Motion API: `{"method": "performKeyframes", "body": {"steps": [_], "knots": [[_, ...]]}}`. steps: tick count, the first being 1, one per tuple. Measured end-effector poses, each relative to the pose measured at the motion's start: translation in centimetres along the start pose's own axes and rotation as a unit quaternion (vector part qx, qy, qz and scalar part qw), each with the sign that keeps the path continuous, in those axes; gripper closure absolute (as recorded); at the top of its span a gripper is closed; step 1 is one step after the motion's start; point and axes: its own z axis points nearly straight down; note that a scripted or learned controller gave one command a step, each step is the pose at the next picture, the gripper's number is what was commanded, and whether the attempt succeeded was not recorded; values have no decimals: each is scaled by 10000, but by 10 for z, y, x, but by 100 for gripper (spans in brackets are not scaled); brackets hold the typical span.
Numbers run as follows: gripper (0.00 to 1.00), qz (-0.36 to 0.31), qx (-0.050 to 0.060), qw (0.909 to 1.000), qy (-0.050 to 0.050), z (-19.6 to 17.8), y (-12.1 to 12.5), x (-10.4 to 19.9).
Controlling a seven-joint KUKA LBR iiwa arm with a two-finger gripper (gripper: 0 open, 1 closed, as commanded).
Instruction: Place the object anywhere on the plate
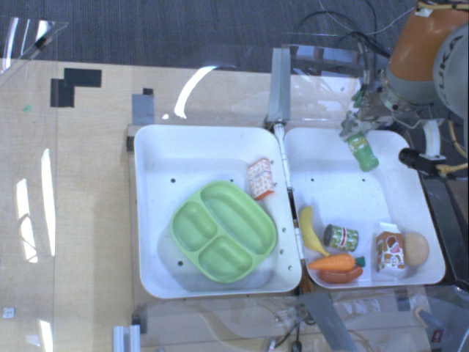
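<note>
Green bottle [363, 153] hangs tilted over the back of the right bin [410, 196], its upper end pinched between the closed fingers of your gripper [355, 127], its lower end pointing down toward the bin floor. Whether the bottle touches the floor, you cannot tell from this angle. Your arm [429, 42] enters from the right, cut off by the frame, and cables at the wrist blur the outline of the fingertips. Your target, the green divided plate [223, 231], lies in the left bin [146, 196], with a small snack packet [260, 179] just beyond its far rim. At the near end of the right bin you have a banana [310, 231], a small green can [341, 237], a carrot [333, 262] resting on a red item mostly hidden beneath it, a printed carton [390, 253] and a round tan object [416, 248] partly behind that carton.
</note>
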Motion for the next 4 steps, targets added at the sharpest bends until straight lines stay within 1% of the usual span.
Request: {"method": "performKeyframes", "body": {"steps": [1, 2, 3, 4], "knots": [[100, 317, 11, 9995, 14, 14, 12, 97], [100, 84, 15, 10000, 16, 13, -43, 170], [100, -595, 21, 9982, 20, 2, -86, 247], [100, -2, 24, 10000, 20, 13, -105, 233]]}}
